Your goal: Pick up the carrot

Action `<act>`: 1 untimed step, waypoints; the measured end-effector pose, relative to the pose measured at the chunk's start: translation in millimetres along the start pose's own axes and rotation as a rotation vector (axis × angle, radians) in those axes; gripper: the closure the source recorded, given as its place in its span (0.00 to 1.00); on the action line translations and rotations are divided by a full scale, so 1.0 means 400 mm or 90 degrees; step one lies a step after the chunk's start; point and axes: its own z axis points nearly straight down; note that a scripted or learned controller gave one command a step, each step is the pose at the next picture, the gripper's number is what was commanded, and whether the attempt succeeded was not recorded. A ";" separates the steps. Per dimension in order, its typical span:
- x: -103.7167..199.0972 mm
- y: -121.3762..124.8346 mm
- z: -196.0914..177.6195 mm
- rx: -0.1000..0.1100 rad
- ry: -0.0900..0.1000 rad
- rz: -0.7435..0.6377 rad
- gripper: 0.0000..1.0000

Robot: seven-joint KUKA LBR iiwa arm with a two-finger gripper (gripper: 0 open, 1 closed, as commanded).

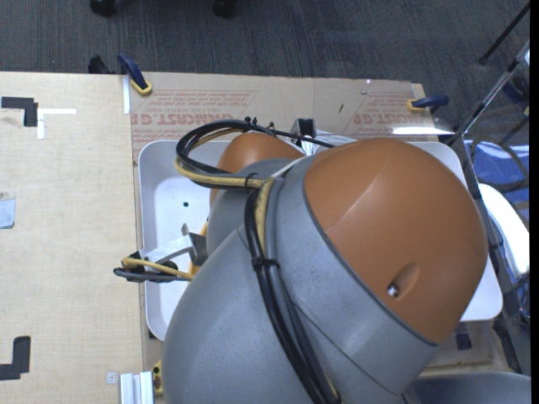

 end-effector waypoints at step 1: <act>0.000 -0.005 -0.003 0.003 0.000 0.000 0.00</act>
